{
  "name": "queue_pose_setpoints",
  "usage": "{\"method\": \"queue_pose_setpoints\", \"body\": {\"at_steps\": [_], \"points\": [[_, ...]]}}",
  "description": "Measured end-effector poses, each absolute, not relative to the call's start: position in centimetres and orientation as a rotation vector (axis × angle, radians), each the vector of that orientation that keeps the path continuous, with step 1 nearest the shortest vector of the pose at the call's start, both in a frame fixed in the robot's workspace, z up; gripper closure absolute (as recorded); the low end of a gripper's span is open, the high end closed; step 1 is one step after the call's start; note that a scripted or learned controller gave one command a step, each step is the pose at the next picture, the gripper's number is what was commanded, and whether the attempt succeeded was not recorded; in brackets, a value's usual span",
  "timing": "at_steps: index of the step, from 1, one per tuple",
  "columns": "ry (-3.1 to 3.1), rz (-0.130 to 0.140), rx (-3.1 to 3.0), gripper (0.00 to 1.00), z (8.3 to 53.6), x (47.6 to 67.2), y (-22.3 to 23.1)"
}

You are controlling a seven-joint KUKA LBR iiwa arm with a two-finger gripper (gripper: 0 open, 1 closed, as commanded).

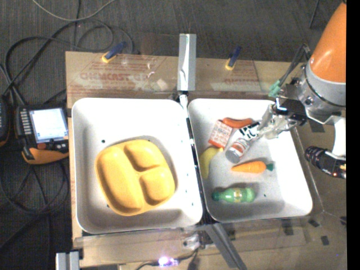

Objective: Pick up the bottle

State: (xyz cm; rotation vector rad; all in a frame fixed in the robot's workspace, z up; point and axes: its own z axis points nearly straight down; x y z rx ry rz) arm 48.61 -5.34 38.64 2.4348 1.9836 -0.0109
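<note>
A white bottle [244, 140] with a black label and a grey cap lies tilted in the right bin [292, 201], its cap end pointing down-left. My gripper [271, 125] is at the bottle's upper right end and seems to touch it. Whether it grips the bottle is unclear from this angle. A green bottle [233, 194] lies on its side near the bin's front edge, well apart from the gripper.
An orange carrot [252, 166] lies just below the white bottle. A red-and-white box [221, 133] and a yellow fruit [207, 158] sit to the bottle's left. The left bin [84, 128] holds a yellow divided plate [136, 176].
</note>
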Motion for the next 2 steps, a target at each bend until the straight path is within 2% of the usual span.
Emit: {"method": "queue_pose_setpoints", "body": {"at_steps": [1, 2], "points": [[1.984, -0.011, 2.435, 0.0, 38.6, 48.6, -5.3], [2.118, -0.014, 2.33, 0.0, 17.9, 48.3, -0.2]]}}
